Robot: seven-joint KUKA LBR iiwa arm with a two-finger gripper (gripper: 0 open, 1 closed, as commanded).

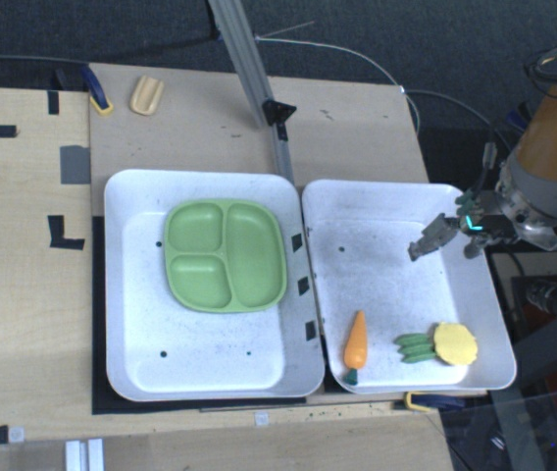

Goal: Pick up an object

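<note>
In the right bin [386,204], along its near edge, lie three things: an orange carrot [356,339] with a green tip, a green pea pod [415,346], and a yellow round piece [455,343] touching the pod's right end. My gripper [443,250] hangs over the right part of that bin, well behind these objects. It is open, its fingers [426,242] spread apart with nothing between them. The arm's orange band [545,135] shows at the right edge.
A green divided plate [226,254] sits in the left bin [131,361]. A metal pole [249,57] slants across the bench behind the bins. A small tan object [146,95] and a blue-yellow item [96,88] lie on the far bench.
</note>
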